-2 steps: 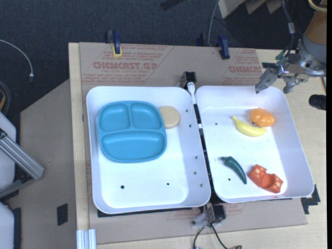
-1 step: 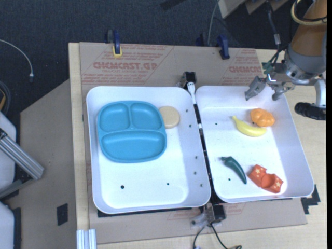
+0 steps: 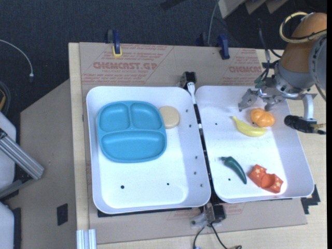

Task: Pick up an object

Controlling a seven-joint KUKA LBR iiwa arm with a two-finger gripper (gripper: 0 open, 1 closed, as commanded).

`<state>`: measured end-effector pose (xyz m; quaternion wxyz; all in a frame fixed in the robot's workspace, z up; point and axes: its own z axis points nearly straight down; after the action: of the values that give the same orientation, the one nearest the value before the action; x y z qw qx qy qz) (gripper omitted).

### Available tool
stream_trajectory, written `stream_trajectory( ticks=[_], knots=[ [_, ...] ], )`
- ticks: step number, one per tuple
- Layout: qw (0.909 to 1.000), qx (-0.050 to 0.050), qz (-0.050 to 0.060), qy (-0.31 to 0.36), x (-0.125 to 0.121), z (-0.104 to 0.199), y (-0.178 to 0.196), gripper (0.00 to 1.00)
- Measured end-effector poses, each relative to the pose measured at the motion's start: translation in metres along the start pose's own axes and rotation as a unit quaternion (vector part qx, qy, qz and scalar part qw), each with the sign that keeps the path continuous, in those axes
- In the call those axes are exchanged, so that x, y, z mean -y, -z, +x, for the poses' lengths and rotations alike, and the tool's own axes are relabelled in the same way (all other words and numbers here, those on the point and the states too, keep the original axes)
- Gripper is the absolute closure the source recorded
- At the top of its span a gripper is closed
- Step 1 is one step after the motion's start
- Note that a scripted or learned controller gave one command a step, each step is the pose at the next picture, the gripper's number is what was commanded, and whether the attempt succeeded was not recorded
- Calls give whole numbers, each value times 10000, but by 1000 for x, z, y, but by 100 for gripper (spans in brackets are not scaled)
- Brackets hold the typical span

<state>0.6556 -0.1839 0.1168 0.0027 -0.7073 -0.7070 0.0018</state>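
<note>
**Gripper poised above the orange fruit in the right bin**

In the left bin [image 3: 104, 185] a blue divided plate [image 3: 132, 131] lies flat in the upper half, its three compartments bare. A pale round cookie-like disc [image 3: 169, 116] sits just beside the plate's upper right corner, touching or nearly touching its rim.

Across the seam, the right bin [image 3: 290, 160] holds four things. A dark green pepper [image 3: 235, 168] lies tilted near the bin's lower middle, and to its right a red piece with pale spots [image 3: 266, 178] rests close to the lower right corner. Higher up, a yellow banana [image 3: 248, 128] curves just below and left of an orange fruit [image 3: 262, 118], the two touching.

The gripper [image 3: 258, 100] hangs right over the orange fruit, its two fingers spread apart with nothing between them. One fingertip [image 3: 244, 104] points down to the fruit's left. The grey arm with its orange band [image 3: 306, 40] reaches in from the upper right.
</note>
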Motion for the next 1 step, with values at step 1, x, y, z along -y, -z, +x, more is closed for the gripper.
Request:
stream_trajectory(
  ticks=[1],
  knots=[
    [10000,4,-13,7,0,1,-34,0]
  ],
)
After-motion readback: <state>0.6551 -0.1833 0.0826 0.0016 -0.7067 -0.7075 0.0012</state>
